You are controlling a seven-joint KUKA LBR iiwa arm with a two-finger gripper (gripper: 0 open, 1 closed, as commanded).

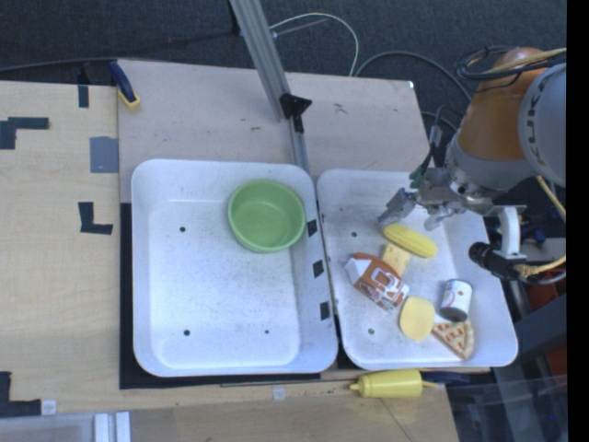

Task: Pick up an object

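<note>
End effector (416,212) above corn cob (410,241) in right bin (354,190); finger spread indistinct, cannot tell.

A bowl (267,215) sits in the left bin (166,339); the corn cob (410,241) lies in the right bin (354,191).

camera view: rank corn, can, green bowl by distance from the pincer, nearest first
1. Corn: right bin, just below the pincer.
2. Can: right bin, farther down toward its lower right.
3. Green bowl: left bin, across the divider.
</note>
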